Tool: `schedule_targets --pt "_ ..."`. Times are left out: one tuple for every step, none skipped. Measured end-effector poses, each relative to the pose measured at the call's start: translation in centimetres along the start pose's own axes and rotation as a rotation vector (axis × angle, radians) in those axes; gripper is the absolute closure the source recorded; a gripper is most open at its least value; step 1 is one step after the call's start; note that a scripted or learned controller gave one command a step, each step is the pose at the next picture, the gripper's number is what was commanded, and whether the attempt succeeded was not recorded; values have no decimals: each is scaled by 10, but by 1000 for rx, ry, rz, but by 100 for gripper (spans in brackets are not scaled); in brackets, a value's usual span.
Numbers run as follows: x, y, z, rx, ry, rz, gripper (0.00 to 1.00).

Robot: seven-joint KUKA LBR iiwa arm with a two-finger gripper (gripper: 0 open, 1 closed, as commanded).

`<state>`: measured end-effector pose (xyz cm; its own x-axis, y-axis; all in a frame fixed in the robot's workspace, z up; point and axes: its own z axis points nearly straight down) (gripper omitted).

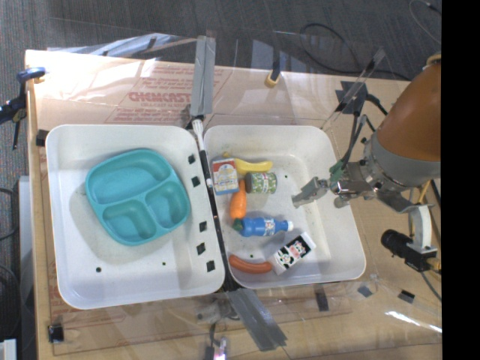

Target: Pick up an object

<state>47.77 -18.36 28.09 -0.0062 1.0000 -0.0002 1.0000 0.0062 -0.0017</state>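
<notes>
the bench [90, 73] carries two shallow white bins side by side. the left bin [67, 261] holds a teal divided plate [136, 195], lying flat with its three compartments bare. the right bin [341, 238] holds all the small toy groceries, clustered toward its left half.

the arm [409, 126] hangs over the right bin's right side, and the gripper [309, 193] points left over the bare floor of that bin, well apart from every item; whether its fingers are wide or narrow cannot be told from this angle, and nothing shows between them.

the candidates, biggest down: a blue bottle with a white cap [261, 226] lying on its side mid-bin; a black-and-white cow-print carton [292, 253] tilted near the front wall; a red sausage [250, 264] just beside that carton; a small red-and-white carton [224, 177]; a yellow banana [253, 166] touching a green can [261, 183]; and an orange carrot [238, 204] between the small carton and the bottle.

judging from the layout, the bottle or the cow-print carton looks the easiest pick: each has open floor on its right. the approach should straddle the bottle across its short width and descend squarely, since a round body would likely roll from a glancing touch. the banana, can and carrot crowd together and risk a double grab.
</notes>
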Motion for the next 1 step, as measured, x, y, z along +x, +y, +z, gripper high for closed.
schedule_targets --pt "39 69 150 2 1 -184 0"
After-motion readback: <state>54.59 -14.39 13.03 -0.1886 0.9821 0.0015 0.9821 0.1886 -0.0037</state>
